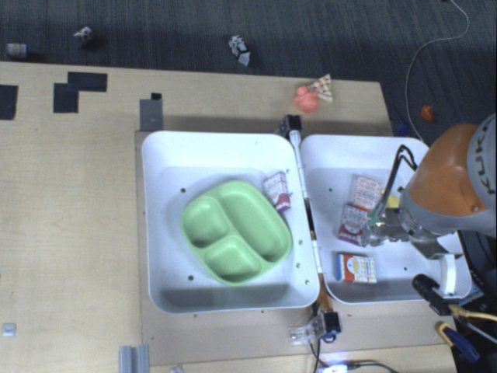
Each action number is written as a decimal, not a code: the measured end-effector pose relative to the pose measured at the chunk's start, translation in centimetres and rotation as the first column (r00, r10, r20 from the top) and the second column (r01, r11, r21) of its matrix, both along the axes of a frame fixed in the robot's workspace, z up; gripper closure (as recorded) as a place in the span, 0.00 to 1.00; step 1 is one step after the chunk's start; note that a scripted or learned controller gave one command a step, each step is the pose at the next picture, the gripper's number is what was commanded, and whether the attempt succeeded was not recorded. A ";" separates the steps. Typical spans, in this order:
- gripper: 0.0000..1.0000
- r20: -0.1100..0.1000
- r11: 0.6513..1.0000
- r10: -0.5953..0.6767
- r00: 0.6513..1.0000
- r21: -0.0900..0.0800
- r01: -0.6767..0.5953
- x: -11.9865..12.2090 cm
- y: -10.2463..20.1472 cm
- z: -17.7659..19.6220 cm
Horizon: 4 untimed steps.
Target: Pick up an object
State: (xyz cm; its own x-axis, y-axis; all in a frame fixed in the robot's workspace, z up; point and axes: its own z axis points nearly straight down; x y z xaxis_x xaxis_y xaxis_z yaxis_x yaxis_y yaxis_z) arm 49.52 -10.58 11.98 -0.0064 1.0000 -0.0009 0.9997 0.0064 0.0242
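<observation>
Arm low over the right bin, hand at the packets; grip not readable.

The arm (458, 181) reaches in from the right and its grey and orange bulk covers the right part of the right bin (326, 158). The hand (375, 228) sits low among the packets there, but it is small, blurred and partly under the wrist, so I cannot tell whether it is apart or together, or whether anything sits in it. It is at the edge of the clear printed packet (359, 208), which lies near the bin's middle; contact cannot be confirmed. A small orange-and-white carton (356, 268) lies flat just below, apart from the hand. In the left bin (155, 208) a green divided tray (235, 230) rests tilted, with a small red-and-white wrapper (277, 190) at its upper right edge. On the tabletop (70, 231) behind the bins lies a pink ball (306, 98).
</observation>
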 end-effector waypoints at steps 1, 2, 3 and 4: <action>1.00 -0.021 1.000 -0.006 1.000 -0.002 0.006 -0.8 -10.1 -1.2; 0.00 -0.021 1.000 -0.005 1.000 0.000 0.005 -0.8 -10.0 -1.2; 1.00 -0.017 1.000 -0.003 1.000 -0.001 0.003 -0.6 -10.0 -0.2; 1.00 -0.019 1.000 -0.002 1.000 0.000 0.002 6.2 -10.0 3.4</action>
